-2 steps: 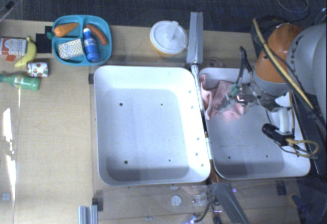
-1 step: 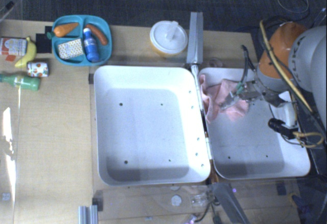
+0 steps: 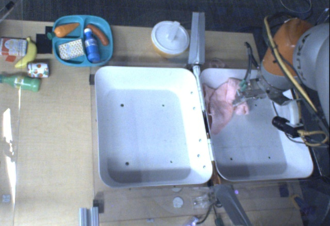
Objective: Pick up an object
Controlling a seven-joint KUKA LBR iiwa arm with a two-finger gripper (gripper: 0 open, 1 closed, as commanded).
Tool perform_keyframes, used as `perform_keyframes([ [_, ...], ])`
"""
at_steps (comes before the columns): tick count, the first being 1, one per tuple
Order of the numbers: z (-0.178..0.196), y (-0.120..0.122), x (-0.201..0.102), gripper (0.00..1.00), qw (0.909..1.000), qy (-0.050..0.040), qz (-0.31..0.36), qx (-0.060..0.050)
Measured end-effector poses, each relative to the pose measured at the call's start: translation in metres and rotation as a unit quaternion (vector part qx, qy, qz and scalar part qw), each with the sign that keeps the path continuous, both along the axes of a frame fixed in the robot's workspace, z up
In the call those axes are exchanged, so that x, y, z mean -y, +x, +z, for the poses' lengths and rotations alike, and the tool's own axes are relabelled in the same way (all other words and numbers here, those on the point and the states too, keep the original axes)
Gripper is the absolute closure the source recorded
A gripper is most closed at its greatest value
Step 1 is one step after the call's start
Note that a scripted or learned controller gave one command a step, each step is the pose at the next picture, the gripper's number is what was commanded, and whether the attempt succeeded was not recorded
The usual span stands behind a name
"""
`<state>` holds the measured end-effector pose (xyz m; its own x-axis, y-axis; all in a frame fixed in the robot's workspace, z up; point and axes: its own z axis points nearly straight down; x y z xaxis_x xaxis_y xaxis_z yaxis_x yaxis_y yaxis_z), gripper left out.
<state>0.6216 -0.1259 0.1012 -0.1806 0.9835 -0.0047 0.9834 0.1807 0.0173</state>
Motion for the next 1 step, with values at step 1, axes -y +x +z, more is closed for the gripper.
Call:
perform_keyframes([
  [1, 0.0847, 0.0380, -0.0674, 1.00, 0.9984, 0.0001, 0.057, -0.006],
])
